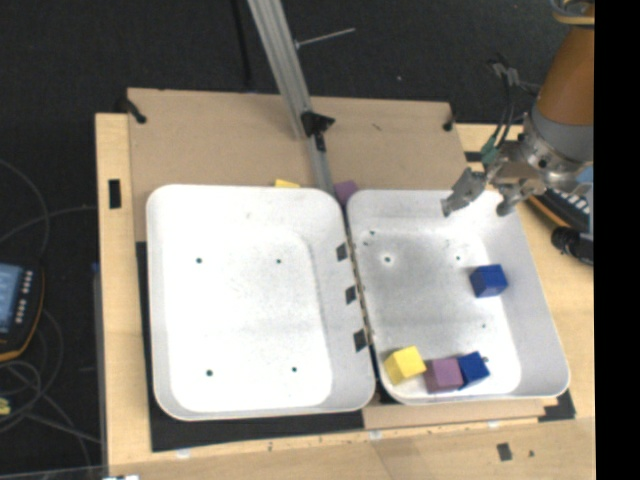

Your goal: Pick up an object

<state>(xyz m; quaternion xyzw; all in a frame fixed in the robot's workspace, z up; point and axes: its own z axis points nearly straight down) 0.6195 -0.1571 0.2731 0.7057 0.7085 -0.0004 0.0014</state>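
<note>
**Nothing picked yet**

Gripper (485,196) up over the far edge of the right bin (540,318), fingers spread apart, nothing between them. 4 blocks down in that bin: blue block (488,280) alone near the middle, well apart from the fingers; yellow block (404,364), purple block (443,374) and a second blue block (474,368) bunched at the near edge. Reach, close and lift all left to do, by the look of it.

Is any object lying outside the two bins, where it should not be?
Yes. A yellow block and a purple block lie on the bench behind the bins' far rims, outside both. The other blocks sit inside the right bin.
</note>
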